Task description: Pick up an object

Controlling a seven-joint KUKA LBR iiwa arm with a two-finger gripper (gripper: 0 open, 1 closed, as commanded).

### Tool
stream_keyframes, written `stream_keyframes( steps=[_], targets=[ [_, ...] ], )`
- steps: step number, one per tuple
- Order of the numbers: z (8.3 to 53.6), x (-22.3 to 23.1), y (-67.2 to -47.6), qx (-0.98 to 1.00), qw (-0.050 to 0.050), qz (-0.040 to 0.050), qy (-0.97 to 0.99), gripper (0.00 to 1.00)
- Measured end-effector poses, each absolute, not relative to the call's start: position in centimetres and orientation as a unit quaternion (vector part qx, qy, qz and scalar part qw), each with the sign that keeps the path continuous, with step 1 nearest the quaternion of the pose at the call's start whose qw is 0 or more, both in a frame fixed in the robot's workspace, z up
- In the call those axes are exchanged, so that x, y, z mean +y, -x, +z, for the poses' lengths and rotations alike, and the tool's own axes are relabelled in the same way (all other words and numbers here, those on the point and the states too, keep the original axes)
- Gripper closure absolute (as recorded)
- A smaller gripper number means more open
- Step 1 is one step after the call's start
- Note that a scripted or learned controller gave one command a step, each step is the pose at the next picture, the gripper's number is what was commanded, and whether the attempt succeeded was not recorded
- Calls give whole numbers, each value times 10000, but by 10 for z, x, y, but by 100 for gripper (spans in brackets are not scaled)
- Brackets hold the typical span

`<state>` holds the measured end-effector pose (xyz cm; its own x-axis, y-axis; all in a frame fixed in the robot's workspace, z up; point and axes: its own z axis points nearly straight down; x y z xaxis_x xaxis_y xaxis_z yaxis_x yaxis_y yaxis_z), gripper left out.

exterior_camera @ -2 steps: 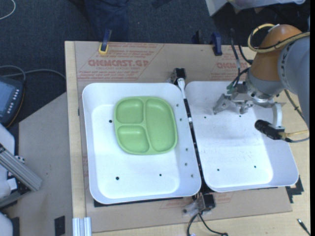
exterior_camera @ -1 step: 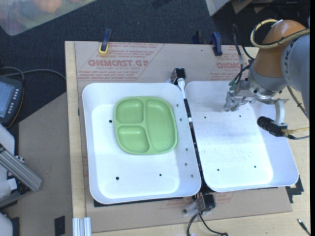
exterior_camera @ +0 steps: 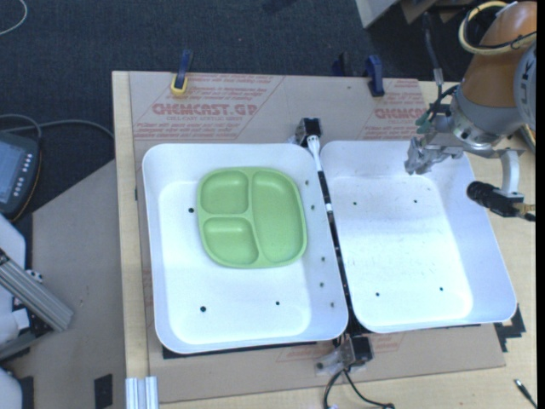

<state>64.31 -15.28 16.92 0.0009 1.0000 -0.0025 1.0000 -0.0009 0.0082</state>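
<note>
Plainly, the one thing on offer is the pale green plastic plate with three compartments [exterior_camera: 253, 217], lying flat in the upper middle of the left shallow white bin [exterior_camera: 170, 313]. The two-finger gripper [exterior_camera: 419, 162] hangs over the far edge of the right shallow white bin [exterior_camera: 477, 305], near that bin's upper right corner, at the end of the grey arm with the orange band [exterior_camera: 498, 54].

So the relation that matters is this: the plate lies well apart from the gripper, away to the camera's left and a little toward the near side, in the other bin altogether. Its longer side runs roughly left to right in the camera view, slightly tilted, and its rim stands only a little above the bin floor — a low, thin edge to catch. I would judge the rim nearest the divider, on the plate's right, to be the closest place to take hold.

Whether the gripper is spread or closed cannot be told at this size; nothing is seen held in it.

Between gripper and plate runs the raised seam where the two bins meet, with a black strip [exterior_camera: 328, 220] along it and a small black fitting [exterior_camera: 307, 129] at its far end — the arm must pass above these. A blue clamp [exterior_camera: 373, 73] and a yellow-tipped clamp [exterior_camera: 180, 77] grip the cardboard sheet [exterior_camera: 255, 100] beyond the bins, clear of the path.
</note>
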Motion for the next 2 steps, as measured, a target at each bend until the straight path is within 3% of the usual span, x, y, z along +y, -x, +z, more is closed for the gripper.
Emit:
stream_keyframes(
  steps=[1,2],
  targets=[
    [224,-153,-645,7072,36,20,-7070,100],
    [224,-109,-618,7082,-16,-5,-7060,100]
  ],
)
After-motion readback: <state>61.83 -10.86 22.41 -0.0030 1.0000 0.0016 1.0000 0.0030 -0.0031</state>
